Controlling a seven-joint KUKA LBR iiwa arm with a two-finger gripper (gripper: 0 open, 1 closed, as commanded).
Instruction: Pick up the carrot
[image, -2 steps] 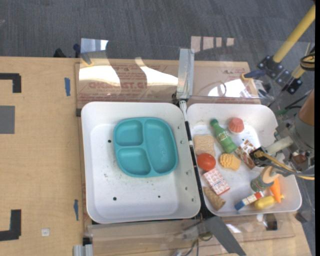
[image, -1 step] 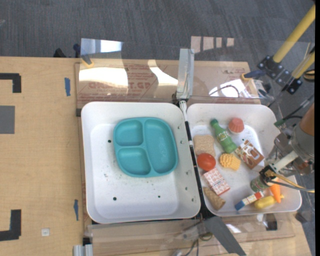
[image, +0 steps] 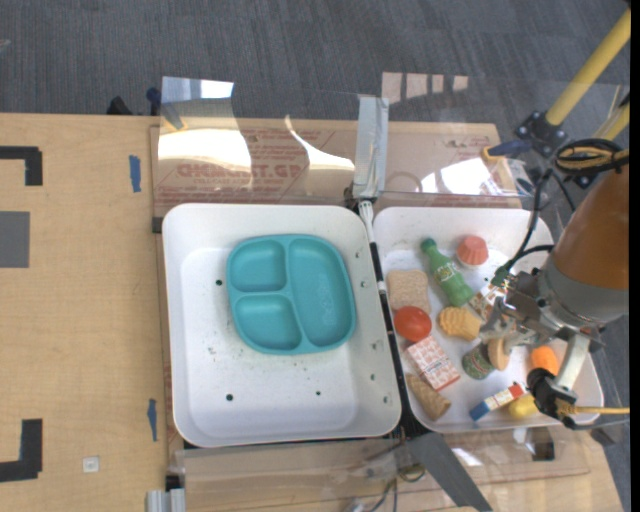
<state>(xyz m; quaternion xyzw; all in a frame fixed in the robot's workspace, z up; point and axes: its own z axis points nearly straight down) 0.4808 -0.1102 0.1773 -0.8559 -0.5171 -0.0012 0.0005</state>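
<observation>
The carrot (image: 543, 358) is a small orange piece in the right bin (image: 400, 232), near its right side, partly tucked under the arm. My gripper (image: 498, 326) hangs low over the middle of that bin, just left of the carrot, above a small can (image: 480, 361) and a yellow waffle-like toy (image: 460, 322). The grey wrist with its orange band hides the gripper's far side. Nothing can be seen held by the gripper.
The right bin also holds a green bottle (image: 445, 272), a red tomato (image: 412, 322), a pink-orange ball (image: 472, 250), a red-and-white box (image: 433, 362), bread pieces (image: 407, 288) and a yellow lemon (image: 521, 406). The left bin (image: 200, 330) holds a teal divided plate (image: 291, 293).
</observation>
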